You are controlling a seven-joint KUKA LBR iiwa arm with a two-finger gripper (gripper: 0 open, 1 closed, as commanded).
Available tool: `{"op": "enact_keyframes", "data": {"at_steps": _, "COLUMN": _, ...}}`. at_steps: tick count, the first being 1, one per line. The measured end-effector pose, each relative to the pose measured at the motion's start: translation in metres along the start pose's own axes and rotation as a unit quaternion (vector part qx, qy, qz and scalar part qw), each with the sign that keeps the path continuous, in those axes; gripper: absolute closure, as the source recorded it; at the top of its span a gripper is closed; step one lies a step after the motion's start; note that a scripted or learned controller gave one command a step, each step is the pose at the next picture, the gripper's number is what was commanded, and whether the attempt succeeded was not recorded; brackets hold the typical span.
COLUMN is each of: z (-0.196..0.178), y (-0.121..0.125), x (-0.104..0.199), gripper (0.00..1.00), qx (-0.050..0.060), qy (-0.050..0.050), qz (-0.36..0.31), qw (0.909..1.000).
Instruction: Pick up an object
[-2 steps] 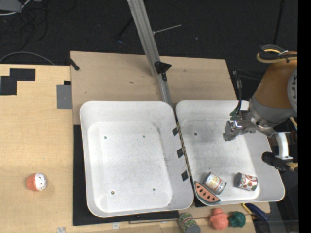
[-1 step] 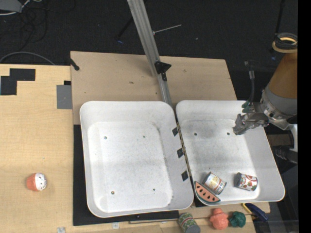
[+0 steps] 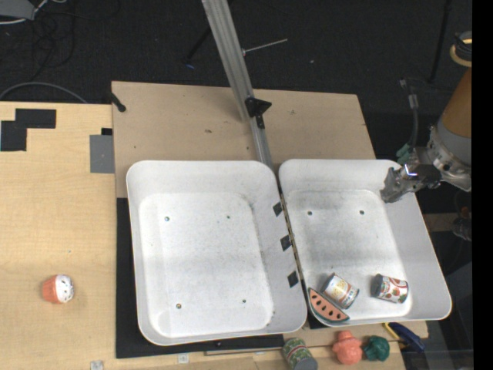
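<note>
In the right bin (image 3: 362, 230) a small tin can (image 3: 339, 290) lies near the front edge beside a watermelon slice toy (image 3: 326, 307) at the front left corner. A second can with a red and white label (image 3: 390, 288) lies to their right. My gripper (image 3: 398, 183) hovers over the bin's back right rim, well away from those objects, with nothing visible between its fingers. The arm enters from the right with its orange band at the frame's edge.
The left bin (image 3: 204, 245) sits beside the right one. In front of the bins lie a can (image 3: 296, 353), a pink toy (image 3: 347, 348) and a green toy (image 3: 377, 348). A small orange and white figure (image 3: 58, 289) rests on the wooden bench at left. A metal rail (image 3: 235, 60) slants behind the bins.
</note>
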State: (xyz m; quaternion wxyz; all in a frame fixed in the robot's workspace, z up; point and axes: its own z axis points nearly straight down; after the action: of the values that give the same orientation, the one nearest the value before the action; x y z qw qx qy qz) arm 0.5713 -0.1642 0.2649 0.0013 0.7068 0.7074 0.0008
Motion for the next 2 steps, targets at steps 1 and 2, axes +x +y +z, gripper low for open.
{"op": "enact_keyframes", "data": {"at_steps": 1, "z": 0.010, "y": 0.017, "x": 0.047, "gripper": 1.00, "qx": 0.002, "qy": 0.001, "qz": -0.001, "qw": 1.0000}}
{"op": "enact_keyframes", "data": {"at_steps": 2, "z": 0.006, "y": 0.020, "x": 0.101, "gripper": 1.00, "qx": 0.003, "qy": 0.002, "qz": -0.002, "qw": 1.0000}}
